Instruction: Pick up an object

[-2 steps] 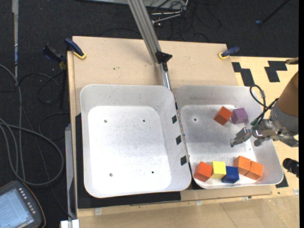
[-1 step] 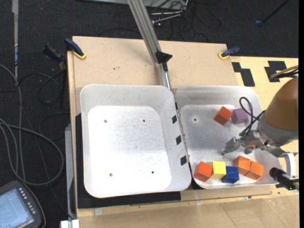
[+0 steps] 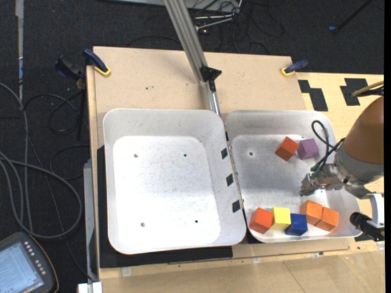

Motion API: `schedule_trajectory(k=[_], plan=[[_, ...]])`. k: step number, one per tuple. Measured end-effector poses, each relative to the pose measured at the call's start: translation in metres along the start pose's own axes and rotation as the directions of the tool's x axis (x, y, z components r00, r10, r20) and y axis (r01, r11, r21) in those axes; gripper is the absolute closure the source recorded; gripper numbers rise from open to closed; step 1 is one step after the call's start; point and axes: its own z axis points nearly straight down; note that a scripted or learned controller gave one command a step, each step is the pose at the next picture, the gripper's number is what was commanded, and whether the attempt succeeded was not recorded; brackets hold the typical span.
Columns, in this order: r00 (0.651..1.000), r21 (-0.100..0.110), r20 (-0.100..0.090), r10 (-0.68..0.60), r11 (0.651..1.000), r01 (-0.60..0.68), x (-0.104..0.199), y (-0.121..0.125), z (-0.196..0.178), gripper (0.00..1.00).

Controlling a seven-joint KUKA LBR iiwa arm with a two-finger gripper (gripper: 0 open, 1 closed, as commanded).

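Hovering end effector (image 3: 313,185), blocks (image 3: 295,218) beneath

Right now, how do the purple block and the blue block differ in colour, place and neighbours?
The purple block lies in the far part of the right bin; the blue block lies near the front rim. The purple block touches one orange block; the blue block sits in a row, beside a yellow block. Both are small cubes of similar size.
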Motion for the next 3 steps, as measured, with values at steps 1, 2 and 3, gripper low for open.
schedule_trajectory(k=[1,2,3], plan=[[1.000,-0.005,0.002,-0.004,1.000,0.004,0.002,0.005,-0.063,1.00],[1.000,-0.006,0.003,-0.004,1.000,0.004,0.000,0.007,-0.127,1.00],[1.000,-0.005,0.002,-0.004,1.000,0.004,0.000,0.009,-0.171,1.00]])
